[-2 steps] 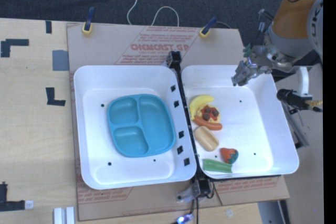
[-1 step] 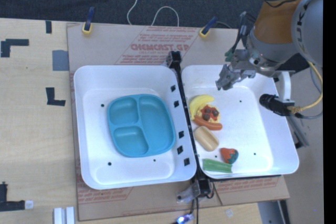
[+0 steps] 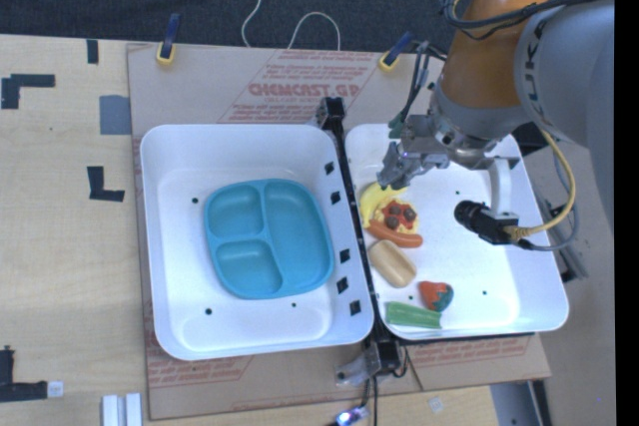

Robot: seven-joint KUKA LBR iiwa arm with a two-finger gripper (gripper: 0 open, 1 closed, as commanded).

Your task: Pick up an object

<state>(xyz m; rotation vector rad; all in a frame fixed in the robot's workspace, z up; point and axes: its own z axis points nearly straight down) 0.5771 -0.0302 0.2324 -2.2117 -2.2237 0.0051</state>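
Observation:
My gripper (image 3: 396,171) hangs over the left part of the right bin (image 3: 519,299), just above a yellow banana-like toy (image 3: 373,202). Below that toy lie an orange piece with dark red berries (image 3: 398,219), a tan bread-like piece (image 3: 391,263), a red and orange piece (image 3: 435,294) and a green piece (image 3: 412,316). These toys form a column along the bin's left wall. Nothing shows between the gripper's fingers.
The left bin (image 3: 170,175) holds a blue divided plate (image 3: 268,236). A black cylindrical part (image 3: 483,219) with a yellow cable juts over the right bin. The grey arm with its orange band (image 3: 499,25) covers the bin's far right corner.

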